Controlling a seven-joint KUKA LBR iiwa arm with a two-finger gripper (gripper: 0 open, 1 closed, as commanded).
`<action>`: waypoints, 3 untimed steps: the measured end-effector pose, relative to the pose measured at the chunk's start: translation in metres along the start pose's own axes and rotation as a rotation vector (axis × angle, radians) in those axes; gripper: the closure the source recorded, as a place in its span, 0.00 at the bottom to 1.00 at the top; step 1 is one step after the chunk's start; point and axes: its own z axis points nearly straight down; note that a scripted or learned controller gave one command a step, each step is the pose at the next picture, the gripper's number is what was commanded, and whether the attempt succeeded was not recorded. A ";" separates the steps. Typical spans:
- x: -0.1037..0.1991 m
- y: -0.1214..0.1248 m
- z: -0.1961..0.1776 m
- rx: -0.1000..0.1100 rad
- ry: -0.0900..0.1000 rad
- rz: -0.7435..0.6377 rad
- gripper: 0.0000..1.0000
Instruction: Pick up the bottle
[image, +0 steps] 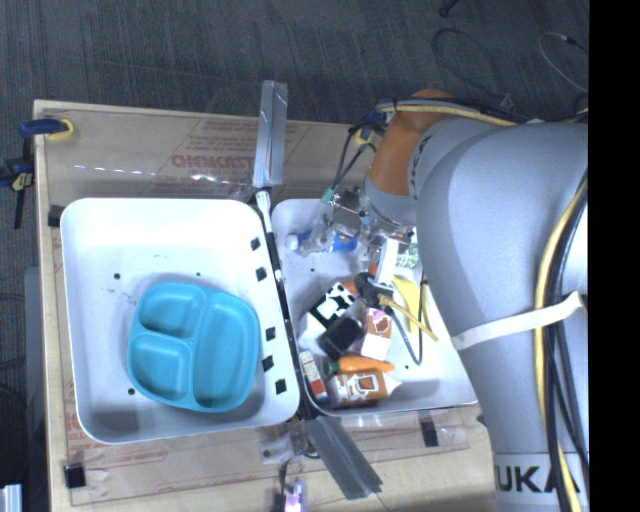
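Over right white bin's far end, your claw hovers, state: cannot tell. Clear plastic bottle with blue cap lies just left of claw, long axis left-right.

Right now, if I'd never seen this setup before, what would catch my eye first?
Probably the big grey arm with its orange band, sweeping in from the right over the right bin. Next, the bright blue divided tray lying alone in the left bin. Then the jumble of small packages in the right bin, with a clear bottle near its far end, close below the arm's wrist.
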 end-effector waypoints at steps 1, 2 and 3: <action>-0.008 0.009 -0.059 -0.024 0.010 0.102 0.00; 0.027 -0.023 -0.003 -0.025 0.006 -0.181 0.00; 0.027 -0.023 -0.012 -0.021 0.005 -0.185 1.00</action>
